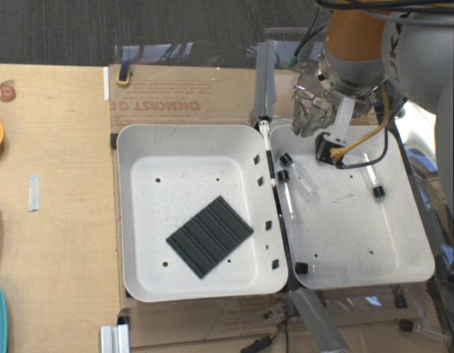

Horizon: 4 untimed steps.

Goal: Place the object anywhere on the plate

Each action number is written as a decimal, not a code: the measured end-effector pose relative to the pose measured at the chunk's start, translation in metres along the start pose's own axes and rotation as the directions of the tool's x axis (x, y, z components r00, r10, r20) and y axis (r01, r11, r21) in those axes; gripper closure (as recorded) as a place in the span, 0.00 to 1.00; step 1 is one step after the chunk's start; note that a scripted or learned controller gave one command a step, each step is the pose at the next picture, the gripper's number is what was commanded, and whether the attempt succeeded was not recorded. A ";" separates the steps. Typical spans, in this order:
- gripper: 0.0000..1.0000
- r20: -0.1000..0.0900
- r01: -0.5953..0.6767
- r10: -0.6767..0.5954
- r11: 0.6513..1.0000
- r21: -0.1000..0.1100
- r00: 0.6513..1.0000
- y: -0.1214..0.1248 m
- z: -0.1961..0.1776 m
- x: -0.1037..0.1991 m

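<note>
Grey arm (425,43), orange band, yellow cable

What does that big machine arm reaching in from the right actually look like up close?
The arm is bulky, rounded and grey, with a wide orange band above the wrist. Below that sits a grey metal collar, then the gripper, made of silvery metal parts. Black cables loop around the wrist, and a yellow cable trails from a small black-and-yellow plug beside the gripper.

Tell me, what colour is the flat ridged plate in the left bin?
Dark grey, nearly black, plate, seen in the camera view.
</note>
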<state>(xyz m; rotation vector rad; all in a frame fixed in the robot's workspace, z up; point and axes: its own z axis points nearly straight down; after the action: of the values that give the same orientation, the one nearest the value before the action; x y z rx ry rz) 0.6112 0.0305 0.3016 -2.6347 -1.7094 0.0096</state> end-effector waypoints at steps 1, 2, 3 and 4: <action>1.00 -0.001 0.476 -0.476 0.880 -0.001 0.880 -0.047 0.032 0.038; 1.00 0.000 0.613 -0.613 0.790 -0.001 0.790 -0.093 0.081 0.095; 1.00 0.002 0.873 -0.873 0.488 -0.005 0.488 -0.053 0.030 0.017; 1.00 0.001 0.940 -0.940 0.341 -0.004 0.341 -0.077 0.111 0.012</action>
<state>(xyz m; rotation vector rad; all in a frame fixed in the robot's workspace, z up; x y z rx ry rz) 0.5453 0.0730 0.1906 -1.1753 -2.9114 0.0022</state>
